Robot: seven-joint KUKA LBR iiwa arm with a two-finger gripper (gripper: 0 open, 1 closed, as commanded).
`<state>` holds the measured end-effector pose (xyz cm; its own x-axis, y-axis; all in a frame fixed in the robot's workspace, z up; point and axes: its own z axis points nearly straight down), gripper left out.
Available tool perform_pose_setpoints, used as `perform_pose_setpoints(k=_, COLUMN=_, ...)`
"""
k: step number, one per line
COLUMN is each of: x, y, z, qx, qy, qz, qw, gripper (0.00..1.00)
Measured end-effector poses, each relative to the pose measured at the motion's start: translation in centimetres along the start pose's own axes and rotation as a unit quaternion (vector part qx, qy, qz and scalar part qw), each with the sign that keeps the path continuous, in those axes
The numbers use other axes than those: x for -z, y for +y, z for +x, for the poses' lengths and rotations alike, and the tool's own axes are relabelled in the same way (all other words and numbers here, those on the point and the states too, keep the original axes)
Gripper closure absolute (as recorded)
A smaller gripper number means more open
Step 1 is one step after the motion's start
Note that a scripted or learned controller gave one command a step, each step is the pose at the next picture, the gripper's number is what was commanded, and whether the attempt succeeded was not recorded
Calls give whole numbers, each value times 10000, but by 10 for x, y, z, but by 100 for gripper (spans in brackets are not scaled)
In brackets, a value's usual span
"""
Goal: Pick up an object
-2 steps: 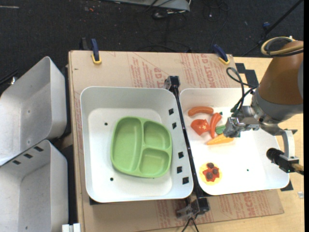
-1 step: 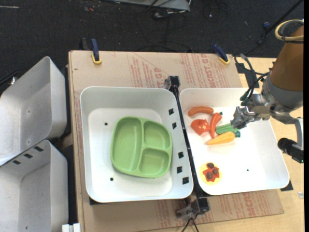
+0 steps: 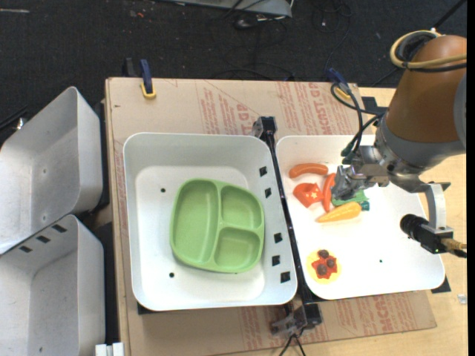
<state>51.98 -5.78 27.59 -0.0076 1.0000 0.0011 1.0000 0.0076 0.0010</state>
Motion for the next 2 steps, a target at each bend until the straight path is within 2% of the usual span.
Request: perform_pose_setpoints(k=2, x=-5, y=-11, z=100, qx=-3, qy=-2, qz=7, qw=10000, gripper=100)
